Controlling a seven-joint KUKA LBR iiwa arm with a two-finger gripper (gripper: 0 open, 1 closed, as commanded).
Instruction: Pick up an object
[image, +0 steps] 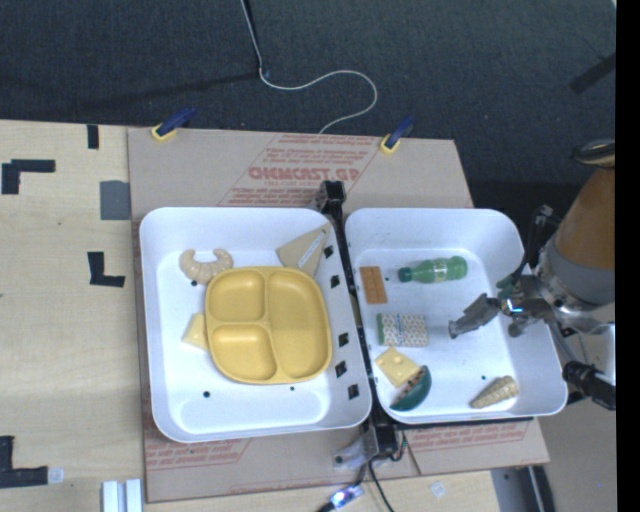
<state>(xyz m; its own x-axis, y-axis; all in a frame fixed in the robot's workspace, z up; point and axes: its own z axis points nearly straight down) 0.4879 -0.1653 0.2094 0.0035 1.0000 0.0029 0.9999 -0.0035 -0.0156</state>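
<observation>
Left bin: shallow, white, resting on a cardboard sheet printed in red.
- Pale croissant-shaped toy, upper left of the bin, just beside the plate's rim.
- Yellow divided plate, three compartments, taking up the middle of the bin.
- Yellow wedge, partly tucked under the plate's left edge.
- Tan wedge-shaped piece, against the upper right wall, touching the plate's top edge.

Divider: black clips run along the seam where the two bins meet.

Right bin: same form, white.
- Orange-brown rectangular bar, upper left, lying lengthwise near the seam.
- Green bottle, on its side along the upper part of the bin, cap end to the left.
- Small patterned grey-green pad, flat at mid-left, below the bar.
- Yellow cheese-like wedge, lower left, touching a dark green curved piece at the bin's front wall.
- Pale ridged cone, lower right, on its side near the front rim.

Gripper: dark, over the right part of the right bin, reaching leftward from the grey arm. It sits between the bottle and the cone, apart from both; nothing is seen between its fingers, and whether they are spread or closed cannot be told.
</observation>
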